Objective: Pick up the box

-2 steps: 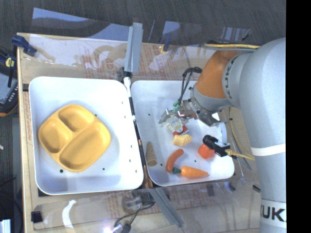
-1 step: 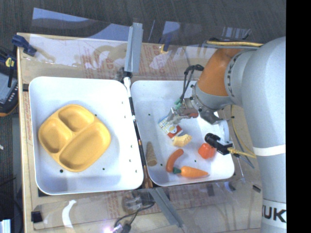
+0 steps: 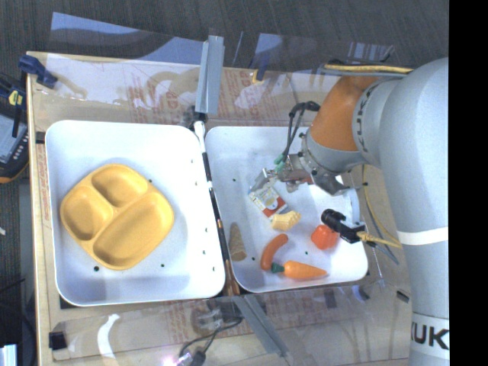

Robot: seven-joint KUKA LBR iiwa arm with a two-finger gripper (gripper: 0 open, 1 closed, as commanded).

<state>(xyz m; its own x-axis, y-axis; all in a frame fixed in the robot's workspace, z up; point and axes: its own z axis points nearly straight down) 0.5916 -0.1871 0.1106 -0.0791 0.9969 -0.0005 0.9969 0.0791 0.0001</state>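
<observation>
Here, jaws (image 3: 268, 183) right over box (image 3: 268, 198) – touching, rt bin (image 3: 229, 158), grip state can't tell

Wooden bench (image 3: 152, 90), printed paper under a clear sheet at its far side. Two shallow white bins sit directly on it, touching side by side: left bin (image 3: 76, 139), right bin (image 3: 229, 151).

The grey KUKA arm (image 3: 404, 143) with its orange wrist band (image 3: 335, 120) reaches in over the right white bin (image 3: 229, 151), its two-finger gripper (image 3: 268, 193) pointing down above the bin's middle.
</observation>
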